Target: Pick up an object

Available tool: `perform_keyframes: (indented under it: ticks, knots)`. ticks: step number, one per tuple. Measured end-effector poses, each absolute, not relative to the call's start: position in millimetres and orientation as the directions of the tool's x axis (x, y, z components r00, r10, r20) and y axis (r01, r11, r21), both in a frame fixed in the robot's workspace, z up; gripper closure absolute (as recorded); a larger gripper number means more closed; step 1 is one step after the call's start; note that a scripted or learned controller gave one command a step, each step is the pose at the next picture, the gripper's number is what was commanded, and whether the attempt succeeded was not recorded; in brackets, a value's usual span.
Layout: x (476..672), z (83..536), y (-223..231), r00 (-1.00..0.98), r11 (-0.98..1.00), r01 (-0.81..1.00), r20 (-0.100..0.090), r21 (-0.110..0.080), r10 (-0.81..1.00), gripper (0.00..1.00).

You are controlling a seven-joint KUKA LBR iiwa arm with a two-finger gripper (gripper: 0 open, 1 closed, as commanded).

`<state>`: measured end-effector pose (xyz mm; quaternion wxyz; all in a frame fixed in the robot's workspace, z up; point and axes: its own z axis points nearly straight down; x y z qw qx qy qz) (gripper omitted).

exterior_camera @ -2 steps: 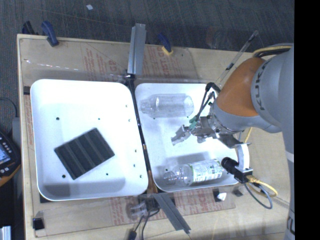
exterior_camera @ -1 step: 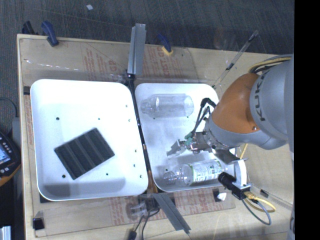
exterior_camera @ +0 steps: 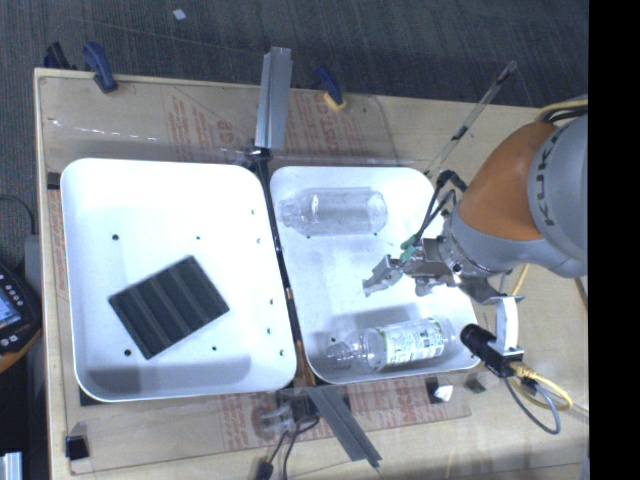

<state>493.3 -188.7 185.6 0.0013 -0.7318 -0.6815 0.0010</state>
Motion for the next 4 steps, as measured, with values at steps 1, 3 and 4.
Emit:
perform_keyframes:
  ticks: [1,3,4]
  knots:
    - [478.4,92.4,-206.7,0.185,-0.185,0.983,0.002,0.0,0.983,0.0]
    - [479.9,101.9,-179.6,-0.228,0.228,0.974,0.001,0.002,0.974,1.0]
    - [488.9,91.9,-124.7,0.038,-0.038,0.999,0.002,-0.001,0.999,1.0]
